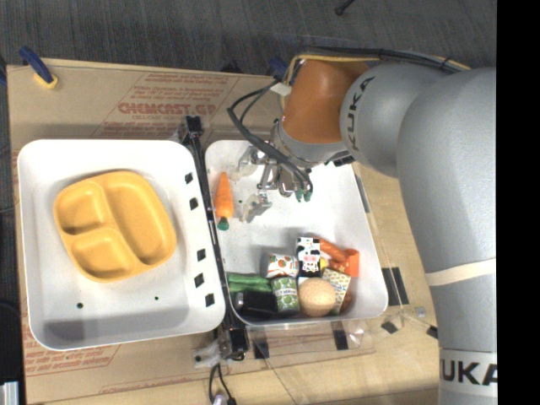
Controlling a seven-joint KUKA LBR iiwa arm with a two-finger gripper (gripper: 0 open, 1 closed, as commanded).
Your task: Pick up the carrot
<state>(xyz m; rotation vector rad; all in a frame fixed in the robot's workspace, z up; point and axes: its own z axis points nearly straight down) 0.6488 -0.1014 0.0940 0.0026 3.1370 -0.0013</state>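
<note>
Near edge of the right shallow white bin point(364, 226): a cluster of small toy food packets point(305, 283). Mid-bin, against the left wall, lies the small orange plastic carrot with green tip point(223, 199), lengthwise. It looks light, rigid and smooth; I judge its thicker middle the best hold. Just beside it my jaws point(263, 194) hang parted, grasping nothing.

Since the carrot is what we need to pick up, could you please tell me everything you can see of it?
The carrot is small, orange and smooth, plastic-looking, with a green stub at its near end. It lies flat in the right bin, against the left wall, lengthwise along it, away from the pile of food at the near end. Nothing seems to touch it but the bin. The hand hovers just right of it, apart from it.
</note>
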